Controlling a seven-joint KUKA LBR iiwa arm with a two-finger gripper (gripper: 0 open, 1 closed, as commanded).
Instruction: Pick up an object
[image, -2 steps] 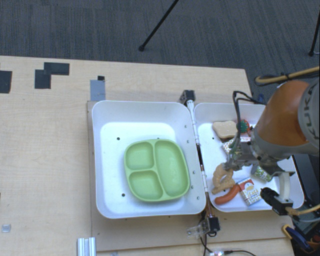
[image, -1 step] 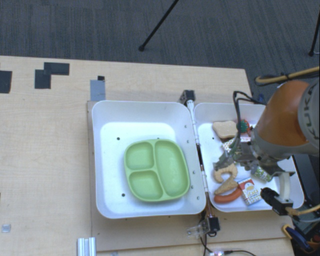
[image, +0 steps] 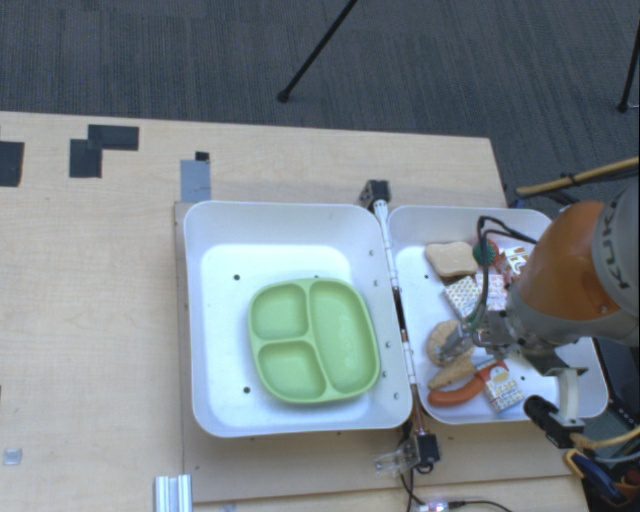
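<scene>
A: Where is the tool (image: 462, 338) hanging?

B: Low in the right bin (image: 420, 300), over the food pile. It is touching or nearly touching the round cookie (image: 441, 340); the hot dog (image: 462, 392) is lying just below it in the view, long axis running left-right.

A: Is it gripping anything?

B: I cannot tell; the arm is hiding that. The green tray (image: 313, 340) is sitting in the left bin (image: 215, 300), well apart.

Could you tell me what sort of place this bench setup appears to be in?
Probably a robotics lab set up for grasping trials: a wooden bench bears two white bins, the right one holding toy food, with a grey-and-orange arm reaching in over it.
</scene>
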